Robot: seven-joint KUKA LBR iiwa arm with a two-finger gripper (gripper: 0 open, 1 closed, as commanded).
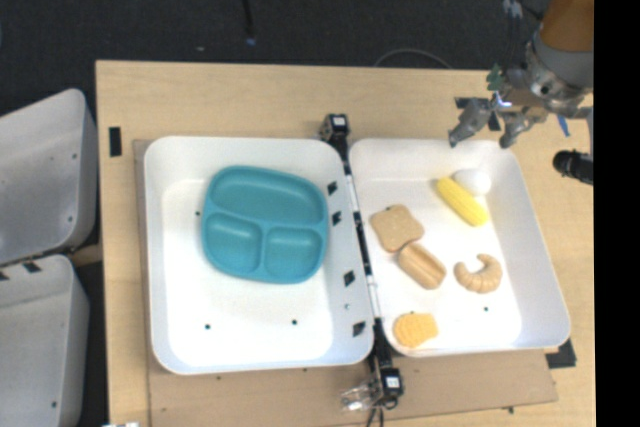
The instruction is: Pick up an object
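One corn cob (463, 198) (yellow), just below tool (486, 127)

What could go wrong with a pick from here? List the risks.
The bread slice and bread roll look as if they touch, so closing on one may drag the other. The corn cob lies close to the bin's far wall, which may block a finger. The gripper hangs over that rim, so a straight descent could strike it.
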